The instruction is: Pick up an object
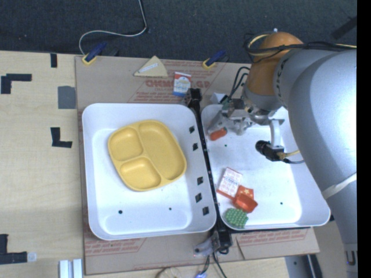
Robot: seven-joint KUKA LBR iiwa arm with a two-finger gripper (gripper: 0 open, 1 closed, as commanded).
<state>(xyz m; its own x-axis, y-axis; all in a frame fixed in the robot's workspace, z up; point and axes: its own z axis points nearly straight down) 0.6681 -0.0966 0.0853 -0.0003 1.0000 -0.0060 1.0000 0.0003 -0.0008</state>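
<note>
While the gripper (231,119) hangs low over the far-left corner of the right white bin (278,184), how wide it's set can't be told from this angle, too much grey metal and cable bunched tog. Nothing visibly held. Just beside it, on the near side, a small orange piece (217,134) lies on the bin floor, v. close to the gripper; touching or not, can't tell.

Moving outward: wrist points down and left, orange band (275,42) above it, and the big grey arm (324,109) sweeps in from the right, covering the bin's right side. A black cable end (269,149) dangles off the wrist over the bin floor.

Other pickable bits sit toward the near-left of the right bin, well apart from the gripper: a flat white-and-red packet (230,182), a red-orange block (245,198) touching its near corner, and a round green dotted thing (236,216) by the near rim. Print on the packet too small to read.

Left white bin (101,213) holds a yellow three-compartment plastic plate (148,155), lying flat.

Beyond the bins, on the brown cardboard sheet (116,80): a small red, white and blue carton (182,84), label unreadable, and a tan triangular wedge (152,68). Red lettering on the cardboard, not legible.
</note>
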